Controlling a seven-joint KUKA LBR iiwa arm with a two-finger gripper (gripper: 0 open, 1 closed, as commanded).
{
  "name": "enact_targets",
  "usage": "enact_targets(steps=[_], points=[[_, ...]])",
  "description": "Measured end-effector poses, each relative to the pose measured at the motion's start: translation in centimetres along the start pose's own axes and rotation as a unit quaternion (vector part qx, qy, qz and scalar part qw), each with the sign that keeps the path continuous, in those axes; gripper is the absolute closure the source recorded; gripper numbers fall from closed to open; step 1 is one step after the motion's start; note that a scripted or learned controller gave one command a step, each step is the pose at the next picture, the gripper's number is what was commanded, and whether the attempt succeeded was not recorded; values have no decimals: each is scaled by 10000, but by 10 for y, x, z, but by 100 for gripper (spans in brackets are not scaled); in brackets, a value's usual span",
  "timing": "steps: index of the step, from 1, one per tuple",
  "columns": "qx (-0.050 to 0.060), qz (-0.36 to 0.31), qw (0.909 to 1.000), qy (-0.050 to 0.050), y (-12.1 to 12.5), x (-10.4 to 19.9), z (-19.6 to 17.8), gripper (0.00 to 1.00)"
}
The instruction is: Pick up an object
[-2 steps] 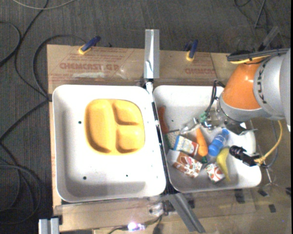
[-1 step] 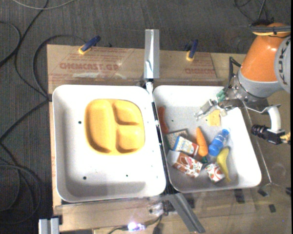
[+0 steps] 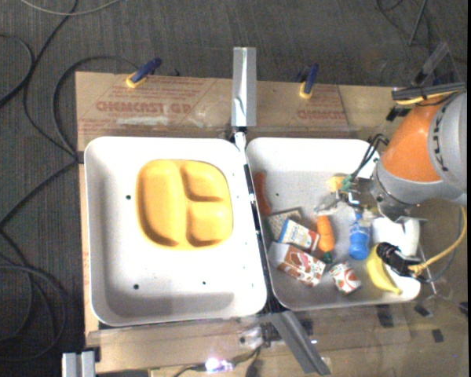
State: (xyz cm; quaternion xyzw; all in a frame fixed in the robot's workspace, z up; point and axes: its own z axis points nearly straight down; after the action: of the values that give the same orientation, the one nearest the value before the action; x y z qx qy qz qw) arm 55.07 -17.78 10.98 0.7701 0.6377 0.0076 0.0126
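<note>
Carrot (image 3: 325,234) between carton (image 3: 297,234) and, seemingly, blue bottle (image 3: 359,242).

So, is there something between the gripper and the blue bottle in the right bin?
Nothing visible stands between them. The gripper hangs right above the blue bottle, near the right bin's right side. The carrot lies beside the bottle on its left, and the banana lower right.

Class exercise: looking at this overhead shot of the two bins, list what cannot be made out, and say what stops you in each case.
1. Gripper: camera view, too small and masked by the arm's wrist; its state is unclear.
2. Small cartons: camera view, print too small to read.
3. Banana: camera view, partly covered by a black cable end.
4. Right bin: camera view, its right side hidden under the arm.
</note>
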Motion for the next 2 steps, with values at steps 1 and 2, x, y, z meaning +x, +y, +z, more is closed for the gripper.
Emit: enact_targets(steps=[1,2], points=[[82,-720,9974,16,-30,43,20,0],[95,-723,9973,38,-29,45,11,100]])
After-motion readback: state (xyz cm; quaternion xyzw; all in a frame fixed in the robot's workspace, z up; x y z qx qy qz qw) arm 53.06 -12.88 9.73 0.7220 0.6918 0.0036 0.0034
